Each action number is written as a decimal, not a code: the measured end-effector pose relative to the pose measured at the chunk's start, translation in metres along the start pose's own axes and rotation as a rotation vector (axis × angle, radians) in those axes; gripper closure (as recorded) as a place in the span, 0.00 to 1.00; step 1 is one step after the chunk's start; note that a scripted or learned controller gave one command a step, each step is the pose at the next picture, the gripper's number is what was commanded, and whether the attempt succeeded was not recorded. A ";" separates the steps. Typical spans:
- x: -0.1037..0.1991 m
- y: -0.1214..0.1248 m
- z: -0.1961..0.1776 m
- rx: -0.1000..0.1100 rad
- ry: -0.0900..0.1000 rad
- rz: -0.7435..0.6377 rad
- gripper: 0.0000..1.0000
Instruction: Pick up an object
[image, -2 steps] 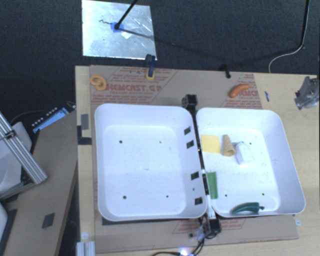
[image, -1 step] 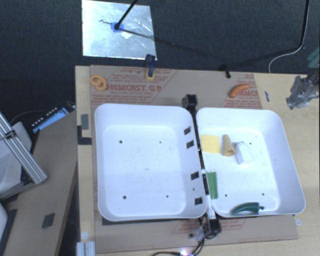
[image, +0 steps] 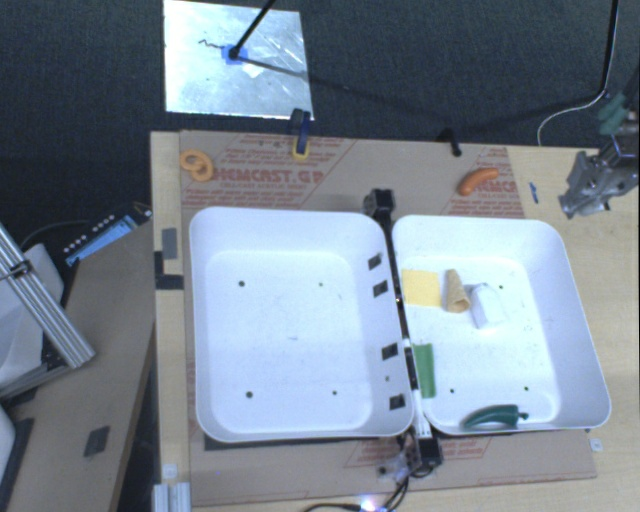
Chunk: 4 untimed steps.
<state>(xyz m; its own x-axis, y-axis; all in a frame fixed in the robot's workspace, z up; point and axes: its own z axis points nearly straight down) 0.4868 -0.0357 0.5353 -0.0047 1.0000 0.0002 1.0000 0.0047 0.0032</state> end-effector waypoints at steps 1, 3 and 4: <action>0.009 0.000 0.000 0.000 0.000 0.000 1.00; 0.049 0.000 0.000 0.000 0.001 -0.001 1.00; 0.072 0.000 0.000 0.000 0.001 -0.001 1.00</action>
<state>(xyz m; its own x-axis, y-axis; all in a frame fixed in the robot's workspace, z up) 0.4865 0.0361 0.5351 -0.0055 1.0000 0.0011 1.0000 0.0055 0.0030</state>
